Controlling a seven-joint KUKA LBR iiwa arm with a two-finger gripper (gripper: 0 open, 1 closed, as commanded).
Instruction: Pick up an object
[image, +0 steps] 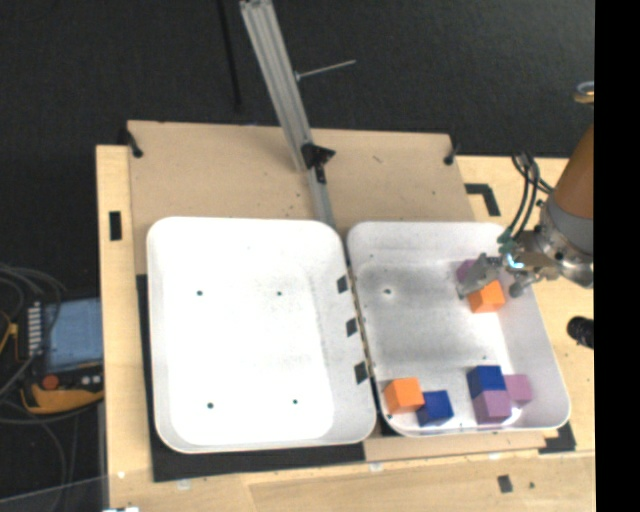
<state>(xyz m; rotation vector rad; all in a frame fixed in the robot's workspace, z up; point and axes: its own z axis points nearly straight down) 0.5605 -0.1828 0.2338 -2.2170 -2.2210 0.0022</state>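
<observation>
Start at the near rim of the right bin (372, 300), around six o'clock. You have a loose cluster there: an orange block (404, 393) touching a blue block (435, 407), and just beside them a second blue block (485, 379) pressed against two purple ones, the darker purple block (491, 404) in front and the paler purple block (518, 388) toward four o'clock. They crowd the near wall, probably because the bin floor curves up there and loose pieces settle against it. That makes them awkward targets: walls and neighbours leave little room for fingers.

Move your eye up to about two o'clock in the same bin. The gripper (497, 275) sits low here, reaching in from the right, with the grey wrist and orange-banded arm (575, 195) behind it. An orange cube (487, 296) lies directly under its tip, and a small purple piece (468, 271) sits at the gripper's nine o'clock side, touching or nearly so. You cannot tell from this angle whether the cube is actually held or the tool is simply hovering over it; the gripper's state is not readable. My judgement is that this isolated cube is the chosen object, since it stands well apart from the cluster.

The left bin (170, 300) lies beside it. Farthest off, at twelve o'clock, a metal post (285, 90) slants up from the bench (220, 170).
</observation>
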